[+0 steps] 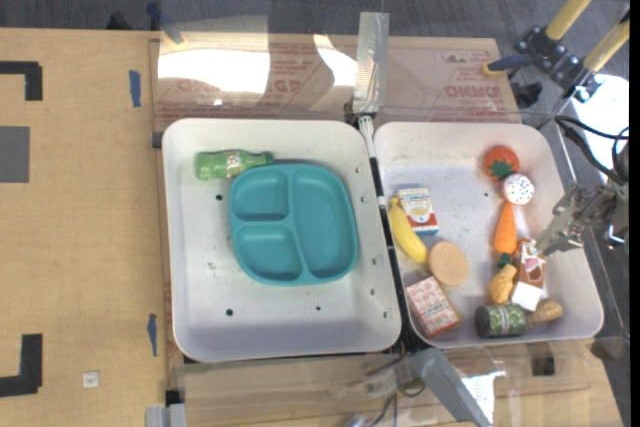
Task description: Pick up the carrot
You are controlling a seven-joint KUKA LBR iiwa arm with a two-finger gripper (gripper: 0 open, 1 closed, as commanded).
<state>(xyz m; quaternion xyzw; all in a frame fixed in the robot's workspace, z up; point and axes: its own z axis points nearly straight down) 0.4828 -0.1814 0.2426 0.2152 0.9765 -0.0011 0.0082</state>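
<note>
The orange carrot [505, 230] lies in the right bin [455, 147], right of centre, pointing towards the near edge. A white spotted ball [518, 189] touches its far end, and a small brown-capped bottle [530, 265] lies by its near end. My gripper [563, 233] hangs at the right bin's right rim, a short way right of the carrot and apart from it. Nothing shows in its grasp.
The right bin also holds a tomato [500, 160], milk carton [417, 207], banana [407, 230], tan cookie [449, 264], pink carton [432, 305] and dark can [503, 319]. In the left bin [190, 245] lie a teal divided plate [293, 220] and a green bottle [232, 162].
</note>
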